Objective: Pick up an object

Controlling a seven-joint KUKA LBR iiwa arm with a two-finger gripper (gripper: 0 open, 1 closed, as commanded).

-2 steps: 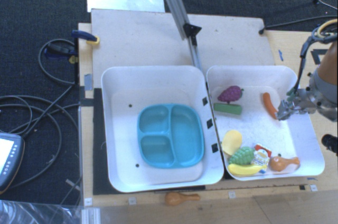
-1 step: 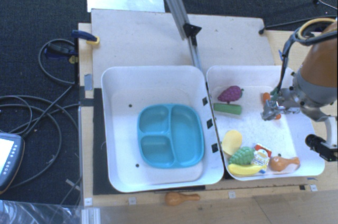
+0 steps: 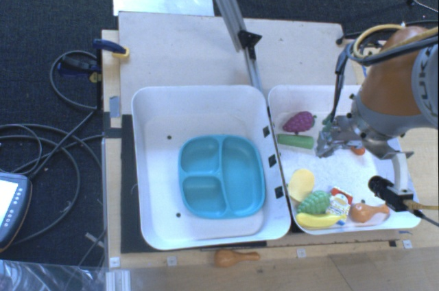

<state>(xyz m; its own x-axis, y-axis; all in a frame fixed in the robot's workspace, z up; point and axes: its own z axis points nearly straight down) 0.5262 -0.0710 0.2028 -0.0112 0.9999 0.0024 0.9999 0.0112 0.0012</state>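
Dark carpet is surrounding the pale bench (image 3: 206,49), with cables (image 3: 48,138) trailing at its left edge and two white bins sitting side by side on it. In the left bin (image 3: 154,111) a blue divided plate (image 3: 221,176) is lying flat. In the right bin (image 3: 384,224) a purple grape bunch (image 3: 299,121) is sitting at the far side with a green cucumber (image 3: 295,141) just in front of it. Near the front wall a yellow lemon (image 3: 301,183), a green bumpy fruit (image 3: 314,202), a banana (image 3: 317,219), a small red-and-white packet (image 3: 340,199) and an orange drumstick (image 3: 367,213) are crowding together. The arm (image 3: 401,87) is reaching in from the right, and the gripper (image 3: 330,144) is hanging over the right bin's middle, just beside the cucumber's end. Its fingers are too blurred to judge; I cannot tell whether they are parted, and nothing seems to be sitting between them. Another drumstick (image 3: 236,257) is lying on the bench in front of the bins.
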